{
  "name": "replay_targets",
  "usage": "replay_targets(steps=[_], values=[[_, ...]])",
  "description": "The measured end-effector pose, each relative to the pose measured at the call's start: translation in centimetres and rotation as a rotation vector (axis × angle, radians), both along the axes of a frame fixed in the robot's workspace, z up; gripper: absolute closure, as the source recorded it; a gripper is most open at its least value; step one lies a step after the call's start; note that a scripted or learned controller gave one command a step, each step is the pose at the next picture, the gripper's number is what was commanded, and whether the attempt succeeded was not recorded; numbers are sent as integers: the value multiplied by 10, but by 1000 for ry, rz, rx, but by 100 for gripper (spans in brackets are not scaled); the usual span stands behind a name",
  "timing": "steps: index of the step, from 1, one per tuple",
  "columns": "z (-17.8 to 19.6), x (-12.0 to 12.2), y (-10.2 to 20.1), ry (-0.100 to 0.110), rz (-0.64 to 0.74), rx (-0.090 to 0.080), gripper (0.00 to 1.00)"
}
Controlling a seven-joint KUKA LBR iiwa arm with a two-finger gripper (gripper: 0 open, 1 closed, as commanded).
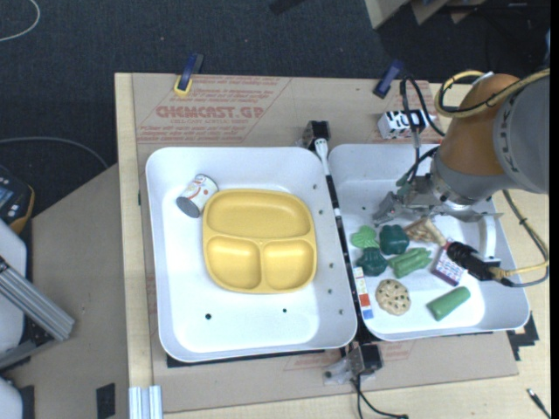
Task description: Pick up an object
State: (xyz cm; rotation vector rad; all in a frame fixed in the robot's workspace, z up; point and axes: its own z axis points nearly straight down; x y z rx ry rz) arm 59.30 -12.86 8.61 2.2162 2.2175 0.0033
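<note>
We see the gripper (409, 209) low inside the right shallow white bin (362, 168), above the round chocolate-chip cookie (393, 296) in the view. Whether the gripper is spread or closed, and whether it grips anything, we cannot tell.

The loose objects lie on that bin's floor, gathered around the cookie. Just above the cookie and slightly left is a dark green lump (373, 261). Just above it and slightly right lies a bright green oblong piece (410, 261). Higher up from the cookie sits a dark teal chunk (393, 236), with a pale green lump (362, 236) up and to the cookie's left. Up and right of the cookie, close under the gripper, is a tan, irregular piece (425, 230). A small purple box (448, 270) lies right of the cookie and a little higher. A green cylinder (449, 302) rests on its side to the cookie's right, level with it.

Well left of the cookie, in the left shallow white bin (253, 334), lies a yellow three-compartment plastic plate (259, 238). Farther left of the cookie and higher, a small white cup (196, 195) lies on its side. Both bins rest on the brown bench (218, 103).
</note>
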Motion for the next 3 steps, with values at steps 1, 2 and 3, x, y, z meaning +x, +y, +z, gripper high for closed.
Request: replay_targets(steps=[1,2,3], values=[[11,-1,0,2,-2,2,100],[58,-6,6,2,0,2,100],[113,-14,0,-1,-2,1,100]])
